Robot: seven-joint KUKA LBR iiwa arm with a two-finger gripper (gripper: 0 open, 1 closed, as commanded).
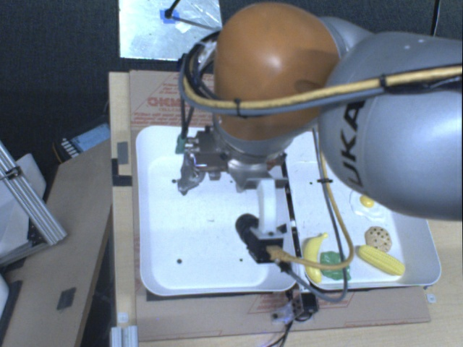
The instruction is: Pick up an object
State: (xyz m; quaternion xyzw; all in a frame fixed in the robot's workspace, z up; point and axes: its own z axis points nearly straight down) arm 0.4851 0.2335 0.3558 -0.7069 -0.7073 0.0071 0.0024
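The arm dominates here, its big grey body sweeping in from the right and its orange joint bulging over the middle of the bench. A yellow cable wraps across that orange dome and runs off to the right along the grey casing.

Below it sit the two white bins. The left bin shows a broad bare floor with a few small dark specks. The right bin is mostly covered by the arm, with only its near corner showing.

Under both bins lies a sheet of brown cardboard with red printing, on the pale bench. A crinkled silver sheet lies at the back of the scene.

The gripper hangs under the orange joint, over the back part of the left bin, a cluster of metal parts with its tips pointing down near the bin floor. Whether it is spread or pressed together, I cannot tell; nothing can be seen between its tips.

The objects are gathered in the near corner of the right bin, well apart from the gripper. A banana stands curved beside the divider, touching a green piece. A corn cob lies to the right, a round cookie just behind it, and a fried egg farther back.
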